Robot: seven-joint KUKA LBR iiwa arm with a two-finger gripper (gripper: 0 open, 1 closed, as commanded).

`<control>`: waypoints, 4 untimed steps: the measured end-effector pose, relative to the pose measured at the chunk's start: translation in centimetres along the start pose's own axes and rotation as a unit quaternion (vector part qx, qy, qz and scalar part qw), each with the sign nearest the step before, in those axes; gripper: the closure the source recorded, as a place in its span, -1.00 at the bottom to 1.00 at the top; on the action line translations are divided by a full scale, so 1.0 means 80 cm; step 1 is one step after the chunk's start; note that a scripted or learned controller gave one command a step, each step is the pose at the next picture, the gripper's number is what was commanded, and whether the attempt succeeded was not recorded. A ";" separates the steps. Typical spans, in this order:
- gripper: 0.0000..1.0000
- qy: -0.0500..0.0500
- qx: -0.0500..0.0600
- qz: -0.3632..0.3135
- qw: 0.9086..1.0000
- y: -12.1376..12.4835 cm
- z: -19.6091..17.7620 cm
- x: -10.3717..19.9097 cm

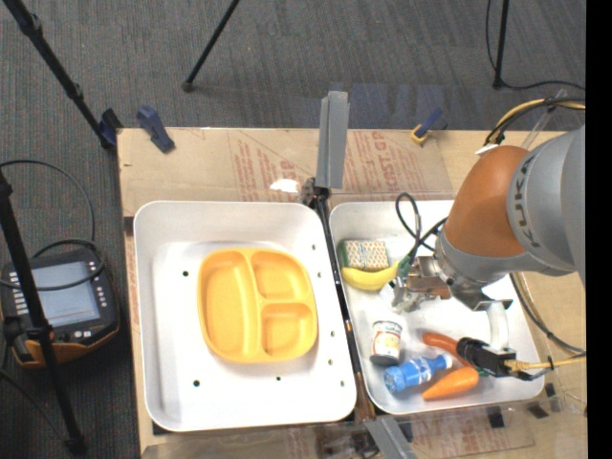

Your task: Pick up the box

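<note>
Ideally, the gripper (413,290) shifts left onto the box (366,252), clear of the banana (369,276) touching it. Its grasp state can't be made out.

Dark grey ribbed carpet (287,36) covers floor. Black tripod legs (218,34) cross it, up and left of pincer. Brown board bench top (220,165) carries blue clamps (153,127) at far edge. Control pendant (59,299) with lit screen on floor, far left of pincer.
</note>
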State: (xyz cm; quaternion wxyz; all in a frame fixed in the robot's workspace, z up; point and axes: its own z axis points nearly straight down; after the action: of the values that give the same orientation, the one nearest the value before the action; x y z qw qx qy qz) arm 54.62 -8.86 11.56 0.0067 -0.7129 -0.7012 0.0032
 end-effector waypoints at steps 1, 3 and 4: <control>1.00 -0.002 -0.004 0.001 1.000 -0.046 -0.087 0.041; 1.00 -0.002 -0.003 -0.098 0.995 -0.090 -0.086 0.051; 1.00 -0.002 -0.004 -0.105 0.994 -0.090 -0.111 -0.002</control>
State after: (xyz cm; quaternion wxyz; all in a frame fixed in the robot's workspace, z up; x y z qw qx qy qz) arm 47.56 -8.91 20.54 0.0023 -0.6354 -0.7722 0.0011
